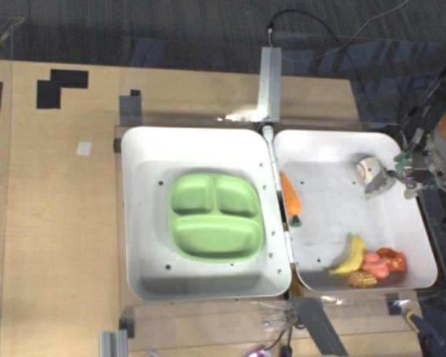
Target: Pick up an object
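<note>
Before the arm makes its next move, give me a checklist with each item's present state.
1. Gripper over the right white bin: ok.
2. A target close by: ok, a small white cup-like object lies just beside the gripper.
3. Object between the fingers: cannot tell.
4. Yellow toy banana, red toy and tan piece away from the gripper: ok, clustered at the bin's near edge.
5. Orange toy carrot reachable: not ok, tight against the bin's left wall.
6. Green divided plastic plate in the left white bin, out of the way: ok.
</note>
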Available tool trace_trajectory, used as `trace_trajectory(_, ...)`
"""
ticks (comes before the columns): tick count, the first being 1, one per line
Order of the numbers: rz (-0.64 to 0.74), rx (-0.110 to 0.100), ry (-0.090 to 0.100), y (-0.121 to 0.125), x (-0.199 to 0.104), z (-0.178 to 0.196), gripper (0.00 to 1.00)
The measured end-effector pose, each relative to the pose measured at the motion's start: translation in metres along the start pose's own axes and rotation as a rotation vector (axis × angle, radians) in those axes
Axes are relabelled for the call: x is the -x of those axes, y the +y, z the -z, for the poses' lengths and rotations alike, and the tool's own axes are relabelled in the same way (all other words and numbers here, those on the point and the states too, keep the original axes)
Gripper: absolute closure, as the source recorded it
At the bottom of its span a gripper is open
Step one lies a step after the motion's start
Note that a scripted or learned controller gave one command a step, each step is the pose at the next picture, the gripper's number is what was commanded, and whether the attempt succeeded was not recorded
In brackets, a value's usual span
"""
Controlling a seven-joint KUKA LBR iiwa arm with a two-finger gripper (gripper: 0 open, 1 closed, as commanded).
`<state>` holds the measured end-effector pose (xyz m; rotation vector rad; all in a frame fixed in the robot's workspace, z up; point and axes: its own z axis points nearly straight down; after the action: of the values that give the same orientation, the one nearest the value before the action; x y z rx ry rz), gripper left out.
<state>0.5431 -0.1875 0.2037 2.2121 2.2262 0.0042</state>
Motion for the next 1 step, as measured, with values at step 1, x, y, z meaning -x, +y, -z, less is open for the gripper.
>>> trace_trajectory(1,-0.162,0.001,0.0,0.0236,0.0015,-0.0377,0.0)
